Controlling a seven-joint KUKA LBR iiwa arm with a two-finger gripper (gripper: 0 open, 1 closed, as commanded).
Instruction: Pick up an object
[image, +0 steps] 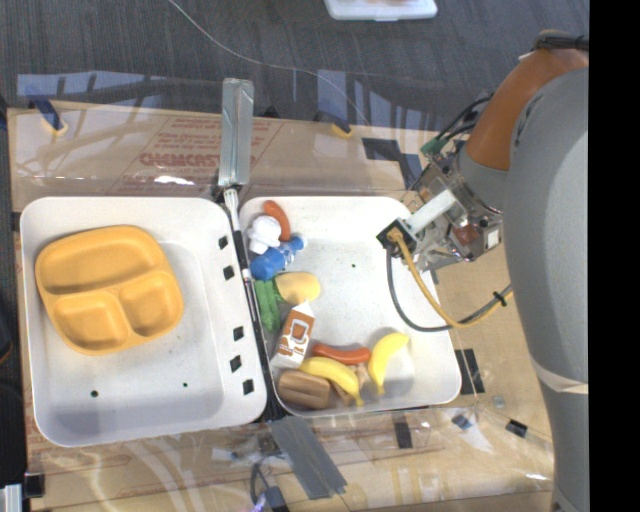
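The right bin holds a cluster of toy food along its left wall and front. A white and blue figure lies beside a curved red piece. Below them sit a pale yellow lump, a green piece and a brown and white carton. At the front lie a red sausage, two bananas and a brown bun. My gripper hangs over the bin's right edge, apart from all of these.
The left bin bears a yellow divided tray. A grey strip stands at the back between the bins. A yellow cable loops over the right bin's right side. The arm fills the right of the view.
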